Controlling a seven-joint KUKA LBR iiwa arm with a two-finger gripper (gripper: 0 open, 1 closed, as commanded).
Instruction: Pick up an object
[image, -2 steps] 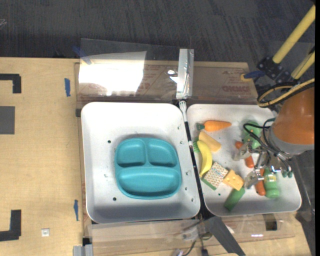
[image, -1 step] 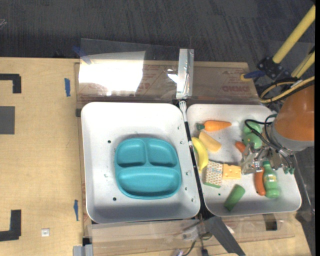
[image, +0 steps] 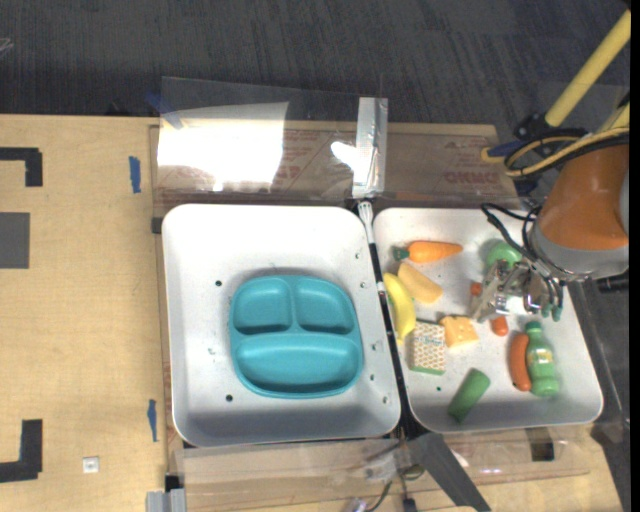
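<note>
1. Your claw (image: 508, 296) hangs low in the right bin (image: 585, 405), among the toy foods; whether it is apart or together you cannot tell from this slant
2. Nothing shows as held; the candidates lie close by: an orange carrot (image: 434, 251), a yellow banana (image: 400, 305), a patterned box (image: 428, 348), a green cucumber (image: 468, 394) and a green bottle (image: 542, 362)
3. The crowding is your risk: a descent here may nudge neighbours or catch two at once, and rounded pieces may squirt free
4. The left bin (image: 190, 250) holds a teal divided tray (image: 296, 334)
5. Both bins sit on a pale wooden desk (image: 75, 300) with blue tape marks, dark floor beyond
</note>
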